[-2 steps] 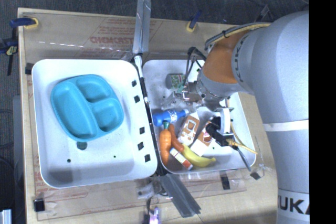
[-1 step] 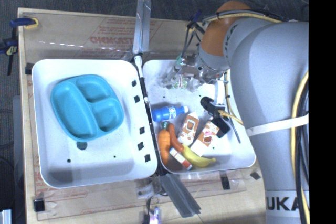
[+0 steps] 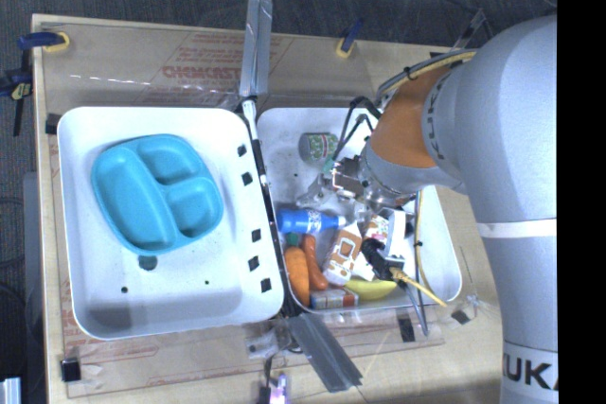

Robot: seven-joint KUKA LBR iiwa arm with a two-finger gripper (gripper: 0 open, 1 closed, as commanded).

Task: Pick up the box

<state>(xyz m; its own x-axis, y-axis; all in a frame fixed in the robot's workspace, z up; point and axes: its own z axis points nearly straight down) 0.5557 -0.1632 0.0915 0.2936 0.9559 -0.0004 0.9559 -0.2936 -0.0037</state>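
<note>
1. The box lies flat in the right bin, between the carrot and the banana, below the blue bottle.
2. The hand hangs just above it, at its upper right; whether it is open or closed I cannot tell.
3. Judging by this, the box is not yet lifted; grasping and raising remain.
4. The blue tray sits in the left bin on the worktop.

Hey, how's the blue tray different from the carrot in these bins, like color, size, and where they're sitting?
Color: the blue tray is light blue, the carrot orange.
Size: the tray is far bigger and covers much of its bin's floor; the carrot is a small, slim piece.
Shape: the tray is broad with compartments; the carrot is long and narrow.
Place: the tray lies by itself in the left bin; the carrot is crowded among clutter in the right bin.
Both lie flat inside white bins.
</note>
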